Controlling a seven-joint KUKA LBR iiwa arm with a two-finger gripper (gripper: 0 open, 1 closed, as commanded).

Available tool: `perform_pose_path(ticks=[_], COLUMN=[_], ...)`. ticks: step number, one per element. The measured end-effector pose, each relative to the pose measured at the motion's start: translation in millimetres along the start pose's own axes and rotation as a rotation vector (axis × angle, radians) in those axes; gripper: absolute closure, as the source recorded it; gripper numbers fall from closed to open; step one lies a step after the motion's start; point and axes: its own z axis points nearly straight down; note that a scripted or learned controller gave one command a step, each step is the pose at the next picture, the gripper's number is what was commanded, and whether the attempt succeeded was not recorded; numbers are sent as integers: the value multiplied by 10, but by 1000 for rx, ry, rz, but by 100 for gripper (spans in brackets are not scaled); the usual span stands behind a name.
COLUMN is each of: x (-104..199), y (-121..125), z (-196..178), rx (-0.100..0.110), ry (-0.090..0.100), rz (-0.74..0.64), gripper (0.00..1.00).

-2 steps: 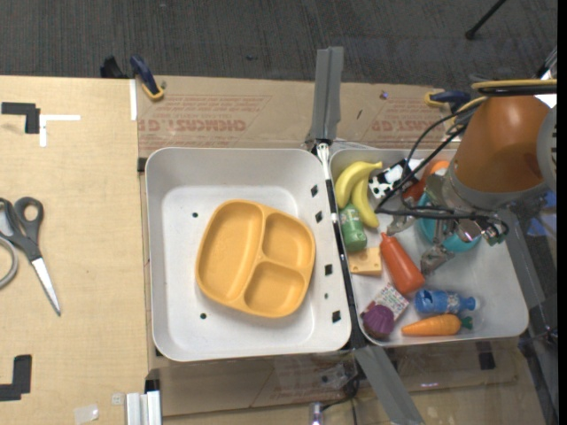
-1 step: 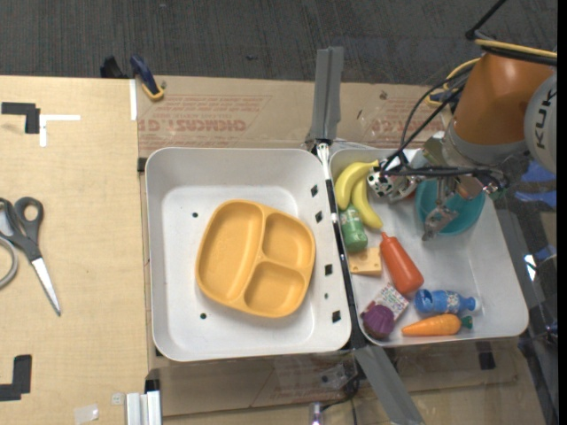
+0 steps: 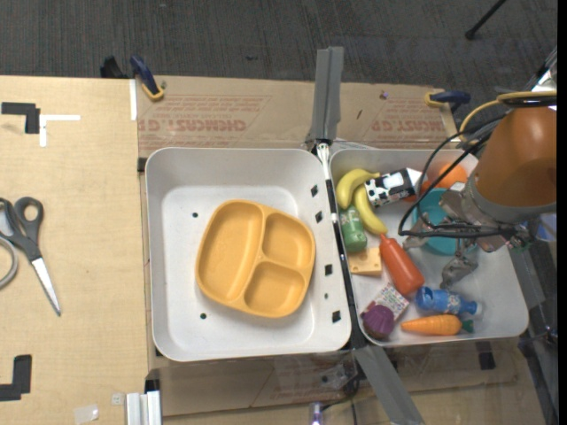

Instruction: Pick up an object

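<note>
The arm (image 3: 518,162) reaches in from the right, its orange band bulking over the right bin's (image 3: 509,321) right edge; below the band the grey wrist points downward into that bin; the gripper (image 3: 461,268) hangs low near the bin's right side, toward its near edge; black cables loop from the wrist leftward across the bin.

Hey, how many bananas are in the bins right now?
1. The banana lies at the left side of the right bin, near the top, beside the green toy. Another could be hidden under the arm, which covers part of that bin.
</note>
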Motion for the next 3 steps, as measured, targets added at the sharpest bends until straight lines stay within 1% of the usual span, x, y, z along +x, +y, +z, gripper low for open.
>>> perform_pose_path(ticks=[1,2,3], x=[-78,-359,-554], y=[635,493,131], z=[-105,-32,-3], rx=[32,6,1], ry=[-34,-2,-1], rz=[-81,-138,-158], gripper=[0,0,0])
